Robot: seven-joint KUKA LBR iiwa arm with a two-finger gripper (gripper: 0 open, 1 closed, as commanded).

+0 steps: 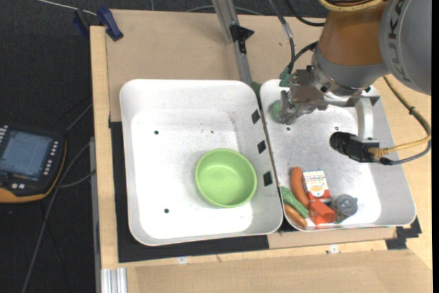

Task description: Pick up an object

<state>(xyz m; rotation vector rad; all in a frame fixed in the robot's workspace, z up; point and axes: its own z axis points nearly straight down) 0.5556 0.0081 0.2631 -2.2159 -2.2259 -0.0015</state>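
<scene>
My gripper (289, 108) hangs low over the far left corner of the right bin (384, 175). A small green object (276, 109) shows at its left side, partly hidden by the gripper, and I cannot tell whether it is held. At the bin's near left corner lies a heap: an orange carrot-like piece (296, 181), a small white and orange box (315, 182), a red item (321, 211), a grey round piece (344, 204) and a green strip (295, 198).
A green bowl (226, 177) sits in the left bin (147, 147), near its right wall. A metal pole (223, 3) rises behind the bins. A black cable fitting (351, 145) hangs from the arm over the right bin.
</scene>
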